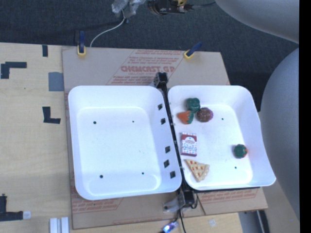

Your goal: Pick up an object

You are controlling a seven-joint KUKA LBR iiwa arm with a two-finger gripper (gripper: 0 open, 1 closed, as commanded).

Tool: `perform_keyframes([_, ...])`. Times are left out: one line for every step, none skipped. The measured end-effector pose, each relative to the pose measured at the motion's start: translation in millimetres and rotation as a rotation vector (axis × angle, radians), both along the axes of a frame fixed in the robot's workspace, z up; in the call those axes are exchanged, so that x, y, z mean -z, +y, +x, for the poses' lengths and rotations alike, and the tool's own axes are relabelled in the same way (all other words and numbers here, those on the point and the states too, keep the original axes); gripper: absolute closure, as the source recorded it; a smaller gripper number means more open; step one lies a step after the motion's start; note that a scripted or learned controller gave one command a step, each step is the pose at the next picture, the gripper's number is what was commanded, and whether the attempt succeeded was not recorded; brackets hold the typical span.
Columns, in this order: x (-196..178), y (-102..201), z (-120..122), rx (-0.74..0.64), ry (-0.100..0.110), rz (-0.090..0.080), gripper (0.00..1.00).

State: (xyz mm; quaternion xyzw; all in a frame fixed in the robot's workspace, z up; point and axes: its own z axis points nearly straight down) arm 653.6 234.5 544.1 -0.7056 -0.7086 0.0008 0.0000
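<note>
The right bin (253,111) holds several small items. A green piece (193,104), a red strawberry-like piece (185,116) and a dark red round piece (204,114) cluster near its back left. A red-and-white packet (188,144) lies by the divider, with a tan waffle-like wedge (197,170) in front of it. A small green ball (240,151) sits alone at the right. My gripper (127,1) hangs blurred beyond the bench's back edge, far from both bins and above the dark floor.
The left bin (74,130) sits beside the right one on a cardboard sheet (146,67) held by two clamps. The grey arm (262,8) fills the upper right corner. A white cable (104,33) runs down from the gripper.
</note>
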Motion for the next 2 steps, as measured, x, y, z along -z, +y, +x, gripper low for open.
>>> perform_keyframes([-9.6,1.3,-0.2,-0.002,0.001,-0.001,1.00])
perform_keyframes([-18.9,2.6,-0.5,-0.004,0.002,-0.001,1.00])
